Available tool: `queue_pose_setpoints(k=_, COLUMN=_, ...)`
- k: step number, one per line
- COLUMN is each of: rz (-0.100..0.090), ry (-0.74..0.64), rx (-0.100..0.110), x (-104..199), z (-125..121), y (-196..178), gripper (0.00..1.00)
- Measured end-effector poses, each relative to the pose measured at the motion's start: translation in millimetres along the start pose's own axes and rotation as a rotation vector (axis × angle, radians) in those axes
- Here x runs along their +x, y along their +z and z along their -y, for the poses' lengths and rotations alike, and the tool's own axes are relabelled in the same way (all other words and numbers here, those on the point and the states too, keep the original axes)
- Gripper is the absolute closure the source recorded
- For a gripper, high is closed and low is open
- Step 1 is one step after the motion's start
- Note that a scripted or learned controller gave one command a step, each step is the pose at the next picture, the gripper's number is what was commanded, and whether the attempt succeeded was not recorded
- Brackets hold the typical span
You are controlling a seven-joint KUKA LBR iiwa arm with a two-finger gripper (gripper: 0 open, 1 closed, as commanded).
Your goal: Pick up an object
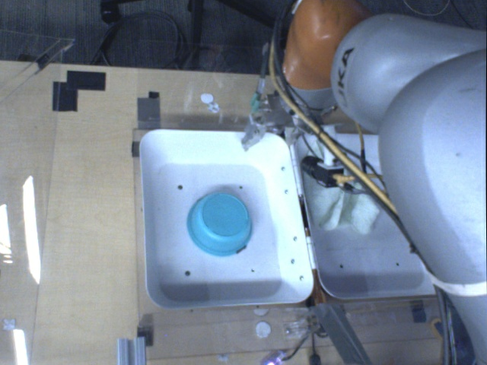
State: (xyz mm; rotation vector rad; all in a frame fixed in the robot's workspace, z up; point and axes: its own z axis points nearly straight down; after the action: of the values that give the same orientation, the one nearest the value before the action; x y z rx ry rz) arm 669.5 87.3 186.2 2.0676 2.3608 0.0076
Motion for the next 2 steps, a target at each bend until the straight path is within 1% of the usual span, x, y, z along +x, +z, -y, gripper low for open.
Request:
queue_pose_setpoints(k=1, rz=0.001, ry=-0.048, rx=0.003, x=-48.8, z=6.7, y=1.6, gripper=0.0)
queue_pose_setpoints(k=2, rz=0.0, ry=-0.051, rx=-0.002, x=-46.5, z=5.1, y=-9.5, gripper=1.0)
